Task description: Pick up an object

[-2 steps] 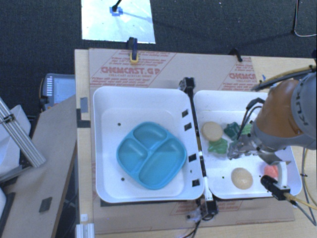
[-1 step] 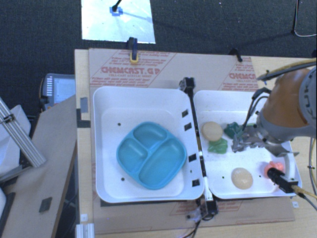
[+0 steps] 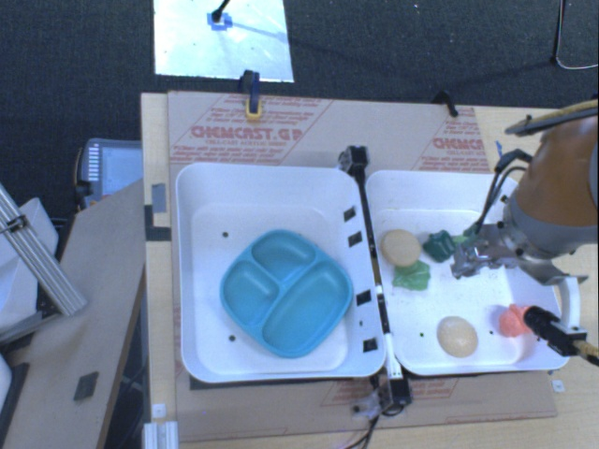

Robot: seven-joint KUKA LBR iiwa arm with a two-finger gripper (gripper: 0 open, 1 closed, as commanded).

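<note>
My gripper (image 3: 466, 262) hangs low over the middle of the right bin (image 3: 533, 187). A dark green piece (image 3: 437, 245) lies just to its left and a lighter green piece (image 3: 411, 275) a little below that. One beige egg-shaped object (image 3: 401, 247) rests near the bin's left wall. A second beige egg-shaped object (image 3: 458, 336) sits by the front wall. To the gripper's lower right, close to the bin's front right corner, lies a pink-orange object (image 3: 511, 321). Nothing is seen held.
The left bin (image 3: 271, 183) holds a blue divided plate (image 3: 285, 293). A black divider strip (image 3: 367, 260) with clips runs between the two bins. The arm's grey and orange body (image 3: 562, 195) overhangs the right bin's far right side.
</note>
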